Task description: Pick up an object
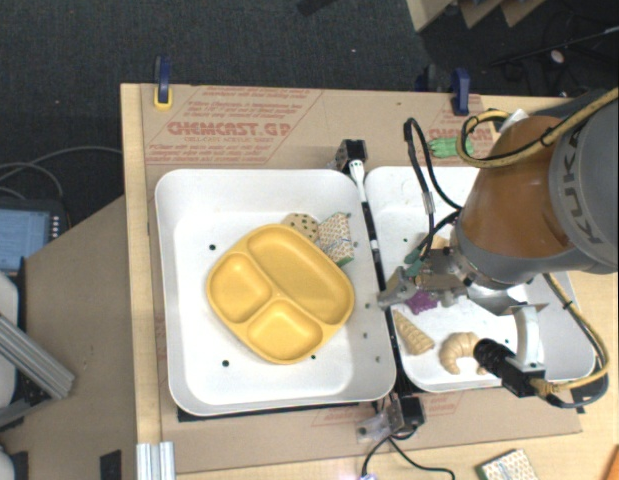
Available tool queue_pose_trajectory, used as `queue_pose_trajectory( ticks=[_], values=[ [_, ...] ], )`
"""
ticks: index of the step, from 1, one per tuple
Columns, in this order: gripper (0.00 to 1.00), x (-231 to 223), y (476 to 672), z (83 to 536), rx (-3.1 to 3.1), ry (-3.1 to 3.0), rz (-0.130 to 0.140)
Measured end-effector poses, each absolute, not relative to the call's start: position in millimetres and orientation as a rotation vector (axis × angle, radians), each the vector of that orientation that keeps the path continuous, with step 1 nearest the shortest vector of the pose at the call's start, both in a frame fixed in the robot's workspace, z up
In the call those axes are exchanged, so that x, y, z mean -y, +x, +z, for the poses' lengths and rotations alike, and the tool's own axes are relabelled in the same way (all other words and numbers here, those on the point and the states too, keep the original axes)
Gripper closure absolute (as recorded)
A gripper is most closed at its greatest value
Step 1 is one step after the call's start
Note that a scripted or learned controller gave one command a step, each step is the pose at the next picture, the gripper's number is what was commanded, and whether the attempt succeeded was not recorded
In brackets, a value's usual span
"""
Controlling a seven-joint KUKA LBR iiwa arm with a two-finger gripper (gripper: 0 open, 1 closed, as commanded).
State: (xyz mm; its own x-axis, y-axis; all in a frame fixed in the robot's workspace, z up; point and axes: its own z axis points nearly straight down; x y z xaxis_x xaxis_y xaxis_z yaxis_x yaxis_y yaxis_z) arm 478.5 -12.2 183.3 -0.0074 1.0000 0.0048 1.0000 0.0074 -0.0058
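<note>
Because the gripper (414, 286) hangs low over the right bin (389, 193), the nearest candidate is the small purple object (425, 299) lying just beneath and beside it, near that bin's left wall. Whether the jaws are spread or closed I cannot tell, since the wrist hides them from above. Taking the purple object as landmark, a ridged tan cone (414, 335) lies just toward the camera, its long axis slanting toward the bin's near edge; a croissant (457, 352) sits beyond the cone, to the right. The yellow 3-compartment tray (279, 293) lies well apart, in the left bin (179, 268).
</note>
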Motion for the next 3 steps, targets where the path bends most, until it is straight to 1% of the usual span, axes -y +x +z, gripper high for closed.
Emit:
queue_pose_trajectory(
  ticks=[1,2,3],
  values=[
    [0.0,116,478.7,194,2.215,-2.237,0.003],
    [0.0,21,479.0,184,2.227,-2.207,-0.001],
    [0.0,95,490.8,185,2.218,-2.232,0.002]
  ],
)
